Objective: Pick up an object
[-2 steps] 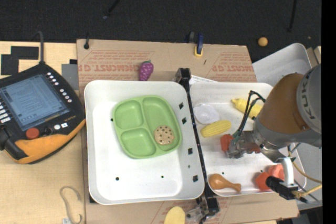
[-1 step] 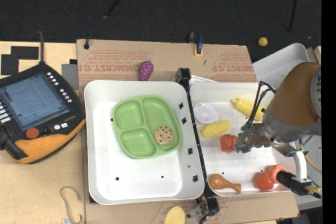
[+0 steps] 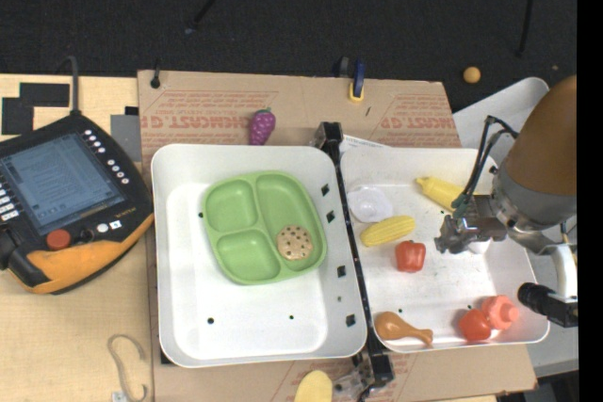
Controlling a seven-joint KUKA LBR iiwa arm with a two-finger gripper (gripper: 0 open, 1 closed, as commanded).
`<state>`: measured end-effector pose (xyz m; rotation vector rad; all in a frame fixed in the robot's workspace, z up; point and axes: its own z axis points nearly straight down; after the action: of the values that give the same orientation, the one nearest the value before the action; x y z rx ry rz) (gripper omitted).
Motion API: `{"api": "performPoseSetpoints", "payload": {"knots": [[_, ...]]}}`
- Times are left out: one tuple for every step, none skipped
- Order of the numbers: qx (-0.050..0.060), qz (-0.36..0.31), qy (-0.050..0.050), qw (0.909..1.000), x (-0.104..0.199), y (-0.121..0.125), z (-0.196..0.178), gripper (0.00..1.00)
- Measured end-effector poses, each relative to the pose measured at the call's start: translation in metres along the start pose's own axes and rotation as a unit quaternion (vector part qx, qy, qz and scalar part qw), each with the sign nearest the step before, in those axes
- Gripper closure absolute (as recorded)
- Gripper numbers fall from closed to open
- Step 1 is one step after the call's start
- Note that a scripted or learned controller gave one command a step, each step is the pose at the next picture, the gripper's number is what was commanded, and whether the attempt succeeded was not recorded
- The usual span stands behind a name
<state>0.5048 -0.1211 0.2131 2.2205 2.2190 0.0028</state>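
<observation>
At the bottom edge, nearest you, a yellow lemon-like piece [image 3: 314,385] lies on the cardboard just outside the bins. Just above it, at the right bin's [image 3: 509,345] 7 o'clock corner, sits a toy chicken drumstick [image 3: 403,329]; along the same front wall, at about 5 o'clock, you have a red-orange bottle-shaped toy [image 3: 487,318] lying on its side.

Move up to the middle of that bin: a red pepper [image 3: 410,256] rests just below a yellow corn cob [image 3: 387,230], the two nearly touching. The gripper [image 3: 459,235] hangs at 3 o'clock from the pepper, near it but apart. You cannot tell from this slant whether its fingers are spread or closed, and nothing is visibly held. A clear cup-like piece [image 3: 368,201] lies at the corn's 11 o'clock, and a yellow squeeze bottle [image 3: 439,192] sits toward the bin's far wall, at 12 o'clock from the gripper.

In the left bin [image 3: 188,315] you see a green divided plate [image 3: 254,221] with a cookie [image 3: 295,243] in its lower right compartment.

Beyond the bins, purple grapes [image 3: 261,126] rest on the cardboard, and a teach pendant [image 3: 61,193] lies far left.
</observation>
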Motion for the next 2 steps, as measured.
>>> {"api": "performPoseSetpoints", "payload": {"knots": [[0.002,0.000,0.001,1.0000,-0.001,0.000,-0.015,1.00],[0.002,-0.002,0.001,1.0000,0.052,0.000,-0.024,1.00]]}}
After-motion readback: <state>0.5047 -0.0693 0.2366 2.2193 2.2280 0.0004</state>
